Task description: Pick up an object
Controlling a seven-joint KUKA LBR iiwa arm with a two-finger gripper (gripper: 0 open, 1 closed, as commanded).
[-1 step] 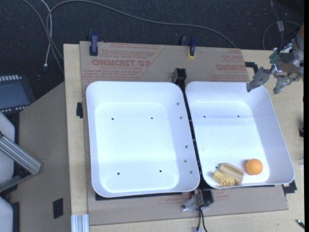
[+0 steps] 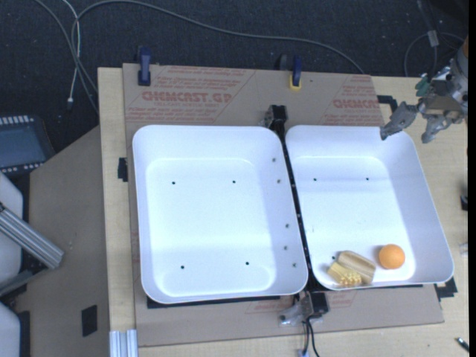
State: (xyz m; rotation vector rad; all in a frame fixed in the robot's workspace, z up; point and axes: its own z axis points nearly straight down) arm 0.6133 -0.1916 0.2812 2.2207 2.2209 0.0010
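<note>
So right now we've got the end effector (image 2: pixel 411 127) parked up at the far right corner of the right-hand shallow white plastic bin (image 2: pixel 416 169), hanging just over its rim, fingers spread apart with nothing between them. The stuff worth grabbing is all at the opposite end of that same bin: a small round orange ball (image 2: pixel 391 256), and right next to it a tan, rounded block that looks like a bread roll or wooden piece (image 2: pixel 356 261), with a little yellow knobbly thing, maybe toy corn (image 2: pixel 345 274), touching the block's near side. From the end effector, all three lie well away toward the camera side, with the ball almost straight down the bin's right edge and the other two a bit further to the left of that line. The tan block's long axis runs roughly across the bin, tilted slightly, so we'd guess the fingers need to close across its short side. The ball sits slightly apart from the other two, which probably makes it the cleaner pick. The left-hand white bin (image 2: pixel 216 207) on the counter (image 2: pixel 119 222) lies further left of the end effector, no use to us here. Nothing's been picked yet, so the whole reach is still ahead.
</note>
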